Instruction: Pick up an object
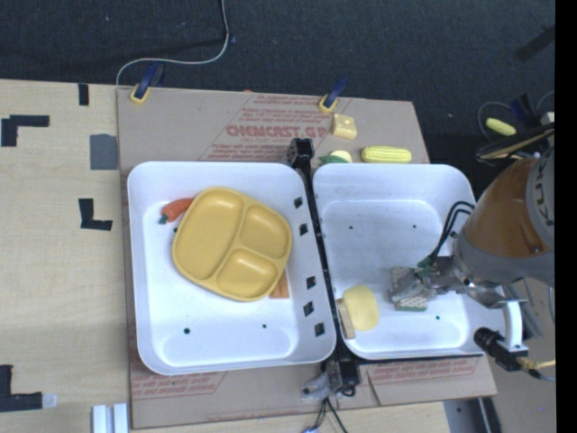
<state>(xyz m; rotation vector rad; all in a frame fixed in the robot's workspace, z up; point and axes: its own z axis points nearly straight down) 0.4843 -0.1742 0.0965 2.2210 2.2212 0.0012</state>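
Gripper [410,289] sitting low in the lower right of the frame, inside the right bin [388,183], reaching in from the right edge. Honestly not able to tell whether it's open or clenched, just a grey mottled blur at the tip, and nothing visibly caught in it. Lying just to its left and a touch lower: a pale yellow object [361,308], soft-looking, roundish, its longer side running roughly up-down in the frame, tucked near the divider between the bins. Looking like the closest candidate, so probably calling for a short shift leftward and slightly down. Further out, in the left bin [144,242], a yellow divided plate [233,242] covering something orange. Beyond the bins, at the upper middle, a corn cob [386,155] resting on the cardboard.
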